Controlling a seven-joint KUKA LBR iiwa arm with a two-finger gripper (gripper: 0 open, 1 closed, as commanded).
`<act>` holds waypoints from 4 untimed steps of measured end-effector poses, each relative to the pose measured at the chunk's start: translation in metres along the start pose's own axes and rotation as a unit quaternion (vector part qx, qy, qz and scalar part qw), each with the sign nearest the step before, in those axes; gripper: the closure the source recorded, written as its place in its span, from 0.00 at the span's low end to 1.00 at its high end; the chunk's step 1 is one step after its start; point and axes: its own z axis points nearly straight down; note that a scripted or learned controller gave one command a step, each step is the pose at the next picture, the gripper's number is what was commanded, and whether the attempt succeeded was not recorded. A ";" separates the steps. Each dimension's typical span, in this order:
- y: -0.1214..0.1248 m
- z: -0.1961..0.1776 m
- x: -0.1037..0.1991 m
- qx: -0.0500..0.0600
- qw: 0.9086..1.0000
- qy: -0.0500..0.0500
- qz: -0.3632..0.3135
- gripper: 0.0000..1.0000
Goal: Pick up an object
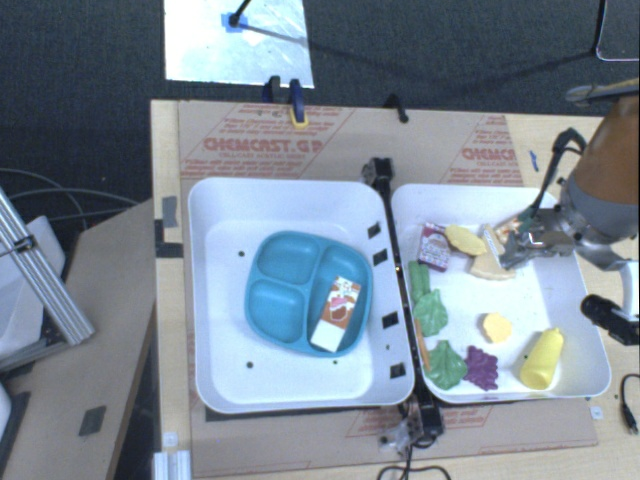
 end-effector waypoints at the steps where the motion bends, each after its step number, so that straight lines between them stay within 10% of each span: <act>1: 0.024 -0.093 0.090 0.000 1.000 0.001 -0.002 1.00; 3: -0.025 -0.065 0.173 0.008 1.000 0.001 0.002 1.00; 4: -0.048 -0.065 0.152 0.007 1.000 0.000 0.006 1.00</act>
